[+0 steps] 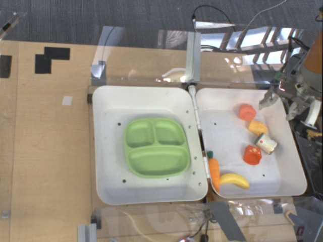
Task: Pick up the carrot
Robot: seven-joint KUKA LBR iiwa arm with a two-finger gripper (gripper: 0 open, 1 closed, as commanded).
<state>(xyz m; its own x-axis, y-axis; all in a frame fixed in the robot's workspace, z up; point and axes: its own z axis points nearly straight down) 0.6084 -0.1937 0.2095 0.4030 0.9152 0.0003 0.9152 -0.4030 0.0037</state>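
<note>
The carrot [214,171], orange with a green tip, lies along the left wall of the right bin [227,135], near its front, just left of a yellow banana [233,180]. My gripper [280,105] hangs over the far right corner of that bin, well away from the carrot. Its two fingers [267,99] stand apart with nothing between them, so it is open.
Also in the right bin are a salmon-pink piece [247,112], a small orange-yellow piece [258,127], a white can-like item [266,144] and a red piece [252,155]. The left bin [108,135] holds a green divided plate [157,146].
</note>
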